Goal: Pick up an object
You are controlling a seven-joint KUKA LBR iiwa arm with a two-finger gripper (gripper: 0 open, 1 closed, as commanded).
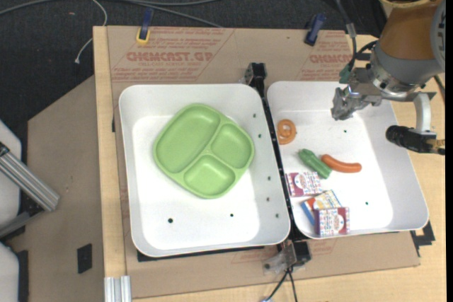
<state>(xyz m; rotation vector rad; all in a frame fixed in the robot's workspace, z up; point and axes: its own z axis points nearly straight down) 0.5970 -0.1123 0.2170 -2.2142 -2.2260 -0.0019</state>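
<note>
Cardboard-covered bench (184, 53), two white bins. Right bin (396, 187): hot dog (342, 165), green pickle-like item (314, 162). Gripper (344, 109) hovers above far edge, apparently empty; finger spread cannot tell.

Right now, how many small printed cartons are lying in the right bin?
2. One carton lies near the divider between the bins, just below the green toy. The other carton sits at the right bin's front edge, beside something blue.
</note>
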